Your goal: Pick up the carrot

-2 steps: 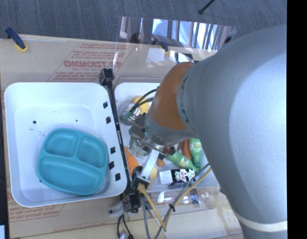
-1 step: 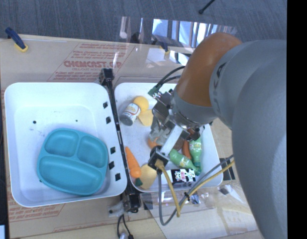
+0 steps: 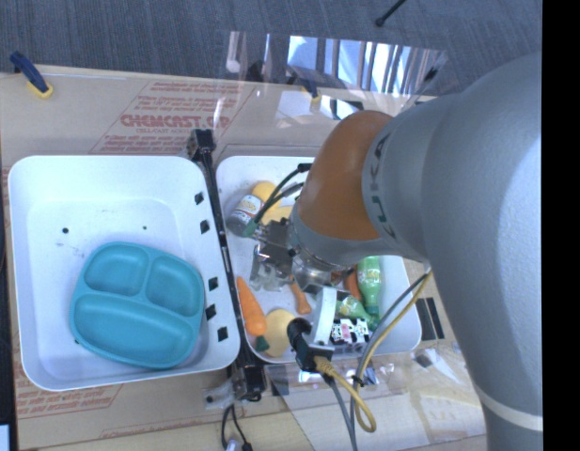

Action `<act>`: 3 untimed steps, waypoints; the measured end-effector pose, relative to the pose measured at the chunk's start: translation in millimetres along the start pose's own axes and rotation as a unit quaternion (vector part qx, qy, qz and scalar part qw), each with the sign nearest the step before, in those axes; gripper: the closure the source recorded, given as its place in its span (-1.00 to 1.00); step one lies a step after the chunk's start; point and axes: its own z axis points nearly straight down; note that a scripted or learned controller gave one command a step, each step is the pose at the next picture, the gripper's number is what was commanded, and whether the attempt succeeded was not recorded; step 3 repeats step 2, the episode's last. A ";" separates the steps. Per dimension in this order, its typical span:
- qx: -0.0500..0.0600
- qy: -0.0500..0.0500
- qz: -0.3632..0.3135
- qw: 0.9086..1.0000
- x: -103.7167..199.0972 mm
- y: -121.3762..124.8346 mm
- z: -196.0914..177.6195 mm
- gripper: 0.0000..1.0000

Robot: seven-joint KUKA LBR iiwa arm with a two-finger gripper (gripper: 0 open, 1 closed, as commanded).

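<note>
A brown cardboard-covered desk [image 3: 158, 120] is carrying two shallow white bins. The tapered orange carrot [image 3: 251, 306] is lying at the left wall of the right bin [image 3: 235, 172], touching a yellow lemon-like fruit [image 3: 279, 328]. The gripper [image 3: 275, 266] is hovering just beside it; its opening cannot be made out. A partitioned blue plate [image 3: 139, 303] is sitting in the left bin [image 3: 45, 186].

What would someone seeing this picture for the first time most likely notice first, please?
The big grey arm with its orange band fills the right side, reaching down into the right bin. Next comes the blue divided plate, lying alone in the left bin. The carrot lies at the right bin's left edge, beside a yellow fruit.
</note>
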 end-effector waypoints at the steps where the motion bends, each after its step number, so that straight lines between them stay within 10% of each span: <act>1: 0.003 0.000 -0.005 1.000 1.1 0.1 -9.6 1.00; 3: 0.006 0.001 -0.011 1.000 2.2 0.1 -18.7 1.00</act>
